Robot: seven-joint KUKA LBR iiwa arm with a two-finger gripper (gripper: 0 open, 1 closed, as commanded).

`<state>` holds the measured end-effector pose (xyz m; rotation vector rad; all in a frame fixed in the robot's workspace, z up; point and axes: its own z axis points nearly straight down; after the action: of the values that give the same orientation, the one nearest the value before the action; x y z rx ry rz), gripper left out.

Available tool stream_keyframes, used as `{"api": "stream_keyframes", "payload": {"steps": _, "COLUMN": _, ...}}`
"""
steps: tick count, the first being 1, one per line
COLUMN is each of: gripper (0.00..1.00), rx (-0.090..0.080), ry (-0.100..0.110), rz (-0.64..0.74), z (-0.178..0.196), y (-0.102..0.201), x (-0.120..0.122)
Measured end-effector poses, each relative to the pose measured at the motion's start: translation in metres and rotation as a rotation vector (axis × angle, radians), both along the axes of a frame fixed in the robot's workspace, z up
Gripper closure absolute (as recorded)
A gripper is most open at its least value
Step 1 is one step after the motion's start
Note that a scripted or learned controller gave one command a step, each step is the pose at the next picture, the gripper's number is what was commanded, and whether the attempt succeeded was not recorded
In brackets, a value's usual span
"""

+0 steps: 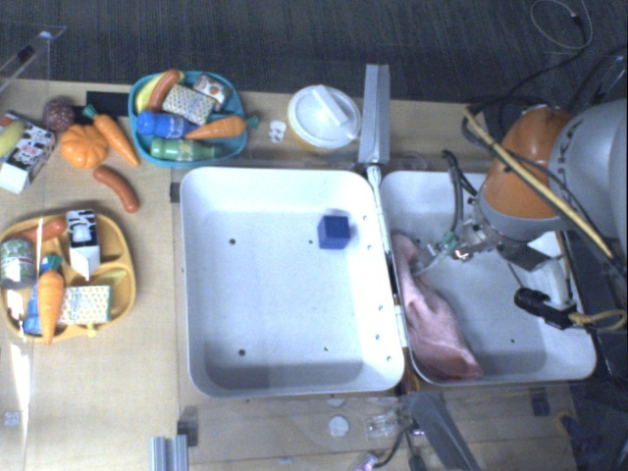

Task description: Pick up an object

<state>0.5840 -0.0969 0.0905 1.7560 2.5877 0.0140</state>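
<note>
Two bins on bench: left bin (280, 361) has one blue cube (335, 231), upper right part. Right bin (510, 356) has one pink cloth (432, 322) along left wall. Arm's fingers (439, 251) just above cloth top; open or shut: cannot tell.

The wooden bench (147, 361) carries two white bins side by side, the left bin (285, 381) and the right bin (549, 361). Behind them sit a white lidded bowl (325, 116) and a blue bowl of toy food (188, 118). At the left edge rest a yellow tray of toys (67, 278), a toy pumpkin (82, 146), a toy carrot (118, 137) and a toy sausage (117, 187).
</note>
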Motion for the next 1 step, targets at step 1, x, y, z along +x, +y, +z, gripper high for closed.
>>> {"api": "stream_keyframes", "payload": {"steps": 1, "gripper": 1.00, "rx": 0.001, "ry": -0.003, "rz": 0.002, "z": 0.0096, "y": 0.0014, "x": 0.0022}}
